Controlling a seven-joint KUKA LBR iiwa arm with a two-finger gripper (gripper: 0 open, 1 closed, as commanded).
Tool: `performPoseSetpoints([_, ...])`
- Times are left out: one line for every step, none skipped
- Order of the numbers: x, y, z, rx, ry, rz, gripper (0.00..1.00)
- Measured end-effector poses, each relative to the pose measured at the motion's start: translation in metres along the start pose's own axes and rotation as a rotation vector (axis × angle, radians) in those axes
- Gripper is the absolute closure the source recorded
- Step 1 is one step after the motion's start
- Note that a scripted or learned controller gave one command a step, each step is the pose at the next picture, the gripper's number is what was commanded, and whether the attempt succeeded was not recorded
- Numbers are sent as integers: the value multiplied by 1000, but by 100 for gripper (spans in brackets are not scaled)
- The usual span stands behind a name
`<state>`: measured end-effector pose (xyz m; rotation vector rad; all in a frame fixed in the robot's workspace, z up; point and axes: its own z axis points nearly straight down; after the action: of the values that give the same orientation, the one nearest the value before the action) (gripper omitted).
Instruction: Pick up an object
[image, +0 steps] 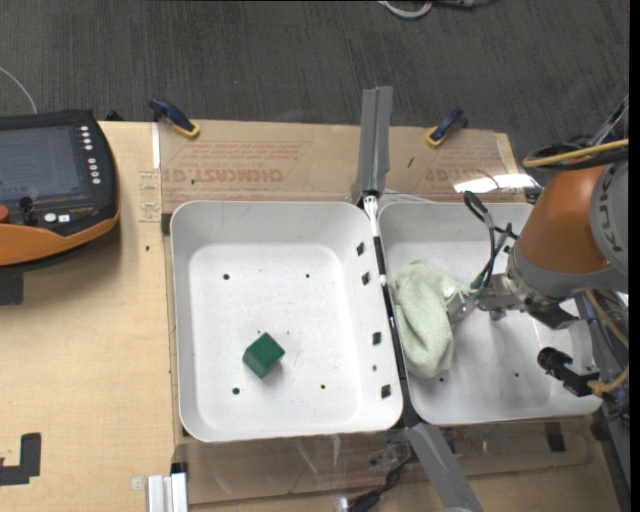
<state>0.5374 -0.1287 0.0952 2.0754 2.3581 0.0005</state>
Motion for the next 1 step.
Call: performPoseSetpoints([-1, 0, -9, 1, 0, 4, 100])
